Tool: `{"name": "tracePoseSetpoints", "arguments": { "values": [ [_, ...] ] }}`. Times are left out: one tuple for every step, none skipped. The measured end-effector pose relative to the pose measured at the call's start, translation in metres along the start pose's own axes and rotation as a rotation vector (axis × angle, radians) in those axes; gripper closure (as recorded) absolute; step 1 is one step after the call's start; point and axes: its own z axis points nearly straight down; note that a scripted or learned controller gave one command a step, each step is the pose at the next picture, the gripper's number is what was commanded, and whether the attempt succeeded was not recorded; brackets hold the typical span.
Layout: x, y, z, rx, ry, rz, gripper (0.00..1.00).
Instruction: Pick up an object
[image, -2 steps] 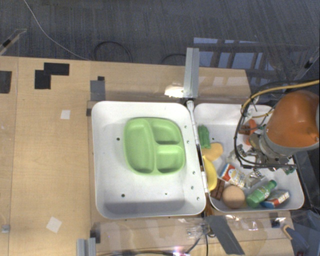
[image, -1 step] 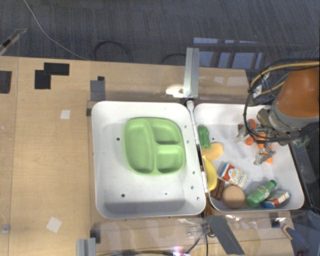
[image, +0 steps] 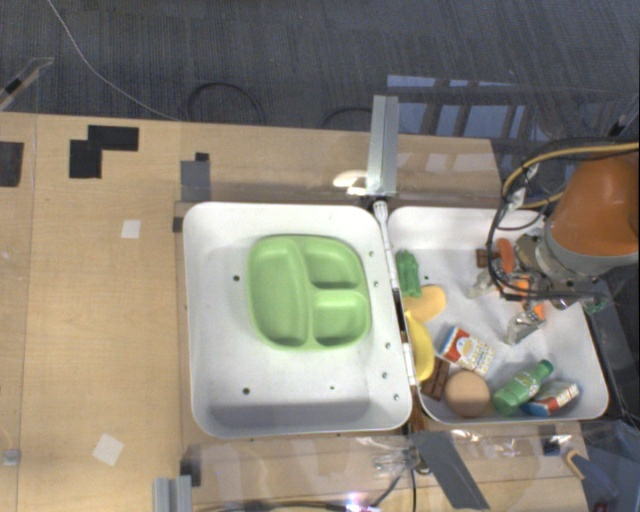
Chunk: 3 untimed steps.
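Note:
My gripper (image: 512, 296) hangs low over the far right part of the right bin (image: 450, 235), beneath the grey wrist and orange band (image: 600, 205). Orange bits of some item (image: 505, 255) show beside it, but whether anything is held is hidden by the wrist. Loose objects lie in this bin: a green stick-like piece (image: 407, 272), a yellow banana (image: 425, 322), a small white and orange carton (image: 467, 350), a brown round object (image: 467, 393), a green bottle (image: 522, 387) and a blue and red item (image: 553, 400).
The left bin (image: 215, 380) holds a green compartment plate (image: 305, 290). A metal post (image: 383, 150) stands behind the divider between the bins. Cables (image: 545, 160) loop off the arm above the right bin's far edge.

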Motion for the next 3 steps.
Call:
{"name": "tracePoseSetpoints", "arguments": {
  "values": [
    [-0.03, 0.046, -0.001, 0.002, -0.003, -0.065, 0.0],
    [-0.023, 0.031, -0.001, 0.002, -0.003, -0.428, 0.0],
    [-0.028, 0.032, -0.001, 0.003, 0.0, -0.479, 0.0]
  ]
}}
